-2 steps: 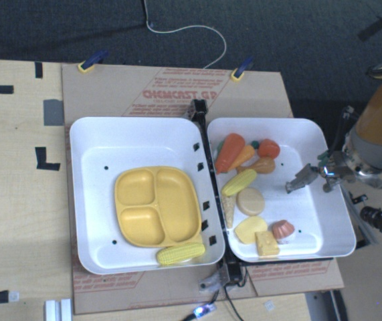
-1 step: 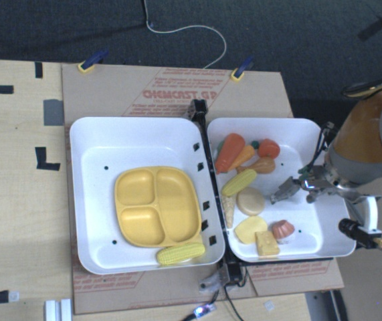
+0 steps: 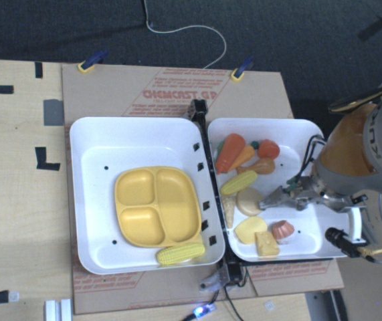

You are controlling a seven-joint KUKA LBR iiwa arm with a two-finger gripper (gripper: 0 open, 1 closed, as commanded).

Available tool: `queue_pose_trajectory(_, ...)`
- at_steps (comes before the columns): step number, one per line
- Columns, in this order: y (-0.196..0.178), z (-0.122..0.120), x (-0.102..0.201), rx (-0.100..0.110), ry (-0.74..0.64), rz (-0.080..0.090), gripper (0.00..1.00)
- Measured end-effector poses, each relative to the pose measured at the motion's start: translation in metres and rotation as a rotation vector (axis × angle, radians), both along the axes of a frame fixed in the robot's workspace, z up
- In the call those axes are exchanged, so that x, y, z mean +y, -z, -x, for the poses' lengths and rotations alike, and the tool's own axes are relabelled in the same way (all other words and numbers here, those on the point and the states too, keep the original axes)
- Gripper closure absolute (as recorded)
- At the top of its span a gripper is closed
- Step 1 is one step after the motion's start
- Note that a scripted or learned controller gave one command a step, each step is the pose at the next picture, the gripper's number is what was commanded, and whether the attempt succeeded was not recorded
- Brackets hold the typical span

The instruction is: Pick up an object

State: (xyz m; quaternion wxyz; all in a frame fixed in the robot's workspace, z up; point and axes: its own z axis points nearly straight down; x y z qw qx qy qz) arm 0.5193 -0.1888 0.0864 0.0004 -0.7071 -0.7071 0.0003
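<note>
Camera view from above shows the gripper [image 3: 265, 202] reaching in from the right edge of the frame, low over the right-hand shallow white bin [image 3: 309, 127], with its dark tip just beside a pale round tan-white piece of toy food [image 3: 247, 201] near the bin's left wall. Whether the fingers are open or closed cannot be told; the tip is small and dark against the clutter, and nothing is visibly between them.

Judging by where the tip sits, that pale round piece is the likely target. It lies at the middle left of the right bin, below a yellow corn cob [image 3: 239, 181] and above a pale yellow rounded lump [image 3: 250, 230], and appears to touch or nearly touch both. It looks smooth and domed, so it could slip out of a shallow pinch.

To do the pick well, the tip should settle squarely over the piece's middle and come down deep enough to close across its widest part, keeping off the corn. Lifting straight up would avoid dragging neighbours.

Further up the bin sit an orange carrot [image 3: 229, 150] and a small red tomato [image 3: 267, 148]. The left-hand bin [image 3: 87, 179] holds a yellow divided plastic plate [image 3: 157, 204] and a second corn cob [image 3: 180, 252].
</note>
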Motion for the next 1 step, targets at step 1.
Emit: queue_pose_trajectory(1,-0.0122,-0.0004,-0.0003,-0.002,-0.001,0.002,1.00)
